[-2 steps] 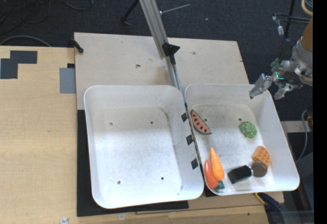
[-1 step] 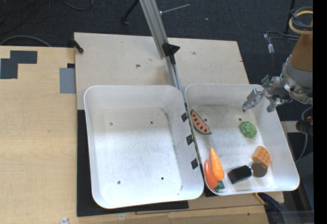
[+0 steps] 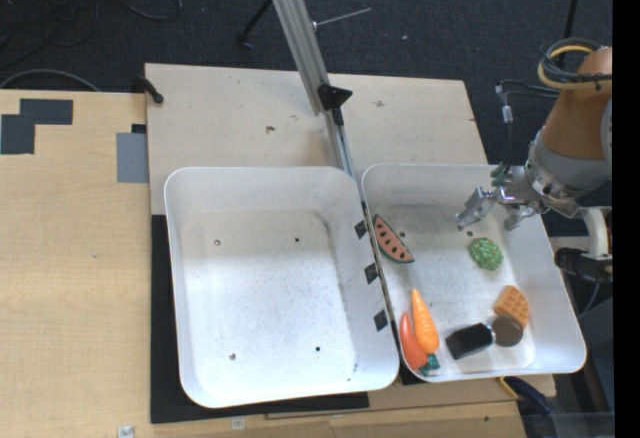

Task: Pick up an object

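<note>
Claw (image 3: 487, 205) above right bin (image 3: 440, 188), near green toy (image 3: 486, 253); no legible writing.

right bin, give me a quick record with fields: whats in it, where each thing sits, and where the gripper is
right bin: white, shallow, holds the toys
watermelon slice: by the left wall, mid bin
carrot: near left corner, beside a red piece
green lump: right of centre
waffle piece: near right area
brown piece: just below the waffle piece
black block: near edge, left of the brown piece
gripper: over the far right part, above the green lump, holding nothing visible
left bin: white, beside it
</note>
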Action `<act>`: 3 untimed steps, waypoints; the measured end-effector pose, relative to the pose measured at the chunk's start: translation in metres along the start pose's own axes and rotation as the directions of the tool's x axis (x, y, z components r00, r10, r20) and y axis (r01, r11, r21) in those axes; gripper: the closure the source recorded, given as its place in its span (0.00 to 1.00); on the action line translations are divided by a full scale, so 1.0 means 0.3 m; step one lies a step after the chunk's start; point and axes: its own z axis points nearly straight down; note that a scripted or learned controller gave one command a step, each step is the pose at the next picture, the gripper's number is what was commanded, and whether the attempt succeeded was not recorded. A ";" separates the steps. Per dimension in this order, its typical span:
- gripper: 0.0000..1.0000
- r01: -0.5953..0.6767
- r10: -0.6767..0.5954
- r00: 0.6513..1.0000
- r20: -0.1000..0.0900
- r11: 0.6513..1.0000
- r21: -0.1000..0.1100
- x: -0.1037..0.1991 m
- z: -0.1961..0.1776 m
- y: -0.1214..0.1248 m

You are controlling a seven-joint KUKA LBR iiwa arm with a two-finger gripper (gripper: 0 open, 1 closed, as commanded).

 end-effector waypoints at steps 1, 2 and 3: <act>0.00 0.001 -0.001 1.000 0.000 1.000 0.000 0.009 0.182 0.031; 1.00 0.002 -0.002 1.000 0.002 1.000 -0.005 0.007 0.135 0.036; 1.00 -0.001 0.001 1.000 0.003 1.000 -0.010 0.021 -0.011 0.043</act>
